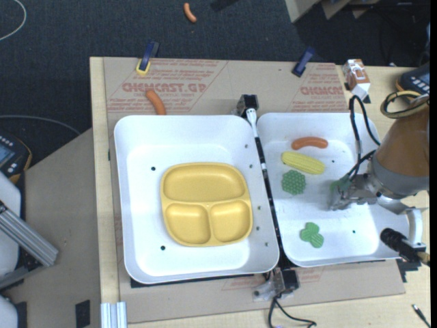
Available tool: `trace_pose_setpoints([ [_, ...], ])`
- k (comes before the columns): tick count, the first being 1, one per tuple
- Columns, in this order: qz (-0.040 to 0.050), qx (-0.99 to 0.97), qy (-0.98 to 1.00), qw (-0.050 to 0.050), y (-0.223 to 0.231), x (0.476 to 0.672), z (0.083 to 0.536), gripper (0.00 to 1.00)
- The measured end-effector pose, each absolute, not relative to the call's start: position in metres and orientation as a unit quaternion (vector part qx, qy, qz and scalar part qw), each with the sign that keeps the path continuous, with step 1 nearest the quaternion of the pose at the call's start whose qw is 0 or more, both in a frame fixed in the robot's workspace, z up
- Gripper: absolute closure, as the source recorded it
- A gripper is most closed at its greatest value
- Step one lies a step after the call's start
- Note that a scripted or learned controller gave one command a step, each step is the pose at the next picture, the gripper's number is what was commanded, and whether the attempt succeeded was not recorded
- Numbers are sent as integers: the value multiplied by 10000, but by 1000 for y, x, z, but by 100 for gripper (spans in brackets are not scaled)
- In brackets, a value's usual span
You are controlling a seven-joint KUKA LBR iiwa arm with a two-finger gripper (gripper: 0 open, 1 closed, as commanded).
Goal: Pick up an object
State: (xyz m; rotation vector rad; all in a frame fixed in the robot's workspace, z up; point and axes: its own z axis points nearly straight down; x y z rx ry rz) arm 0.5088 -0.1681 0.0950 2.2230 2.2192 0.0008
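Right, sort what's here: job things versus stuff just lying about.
Job things: gripper, hot dog, corn cob, round green piece, green broccoli-like piece, right bin.

Lying about: yellow divided plate, left bin, orange sausage on the board, another on the floor.

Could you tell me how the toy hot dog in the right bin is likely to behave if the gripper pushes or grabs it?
The toy hot dog looks round and slim, so it would probably roll when nudged. It seems small and plastic, so likely light. Its smooth curved surface might slip out of a pinch.
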Motion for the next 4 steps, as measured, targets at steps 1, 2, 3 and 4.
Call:
trace_pose_setpoints([
  [1, 11, 7072, 7070, 36, -177, 515, 143, 100],
  [2, 15, 7064, 7078, 35, -168, 519, 201, 100],
  [3, 11, 7067, 7075, 29, -168, 520, 227, 100],
  [4, 5, 7054, 7089, -10, -113, 517, 236, 100],
])
